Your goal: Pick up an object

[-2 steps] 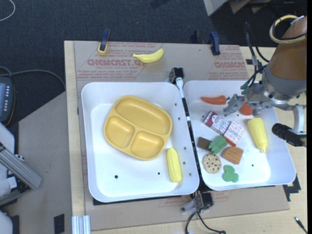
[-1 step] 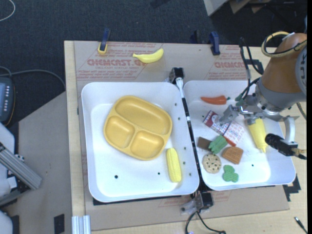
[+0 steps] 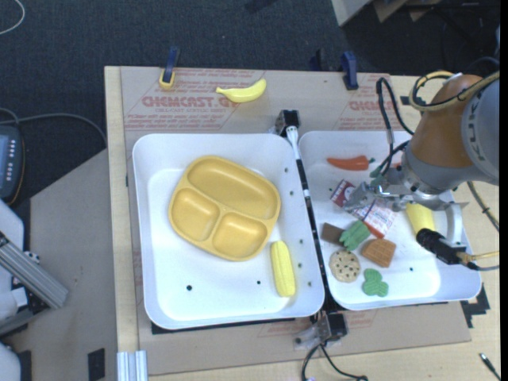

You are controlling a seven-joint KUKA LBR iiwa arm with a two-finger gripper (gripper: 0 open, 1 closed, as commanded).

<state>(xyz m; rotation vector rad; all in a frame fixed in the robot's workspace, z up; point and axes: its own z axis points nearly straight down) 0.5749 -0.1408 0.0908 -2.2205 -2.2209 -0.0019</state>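
My gripper (image 3: pixel 375 194) reaches in from the right and hangs low in the right bin (image 3: pixel 444 288). It is right over a red and white packet (image 3: pixel 373 213), and whether it touches the packet I cannot tell. A red chili pepper (image 3: pixel 349 163) lies behind it. In front of it lie a brown bar (image 3: pixel 331 232), a green piece (image 3: pixel 355 234), a chocolate-chip cookie (image 3: pixel 344 265), an orange-brown waffle piece (image 3: pixel 379 252) and a small green broccoli (image 3: pixel 375 284).
The left bin (image 3: pixel 159 292) holds a yellow compartment plate (image 3: pixel 224 206) and a corn cob (image 3: pixel 282 267) near the divider. A toy banana (image 3: pixel 243 91) lies on the cardboard behind the bins. Bare floor shows at the right bin's back right.
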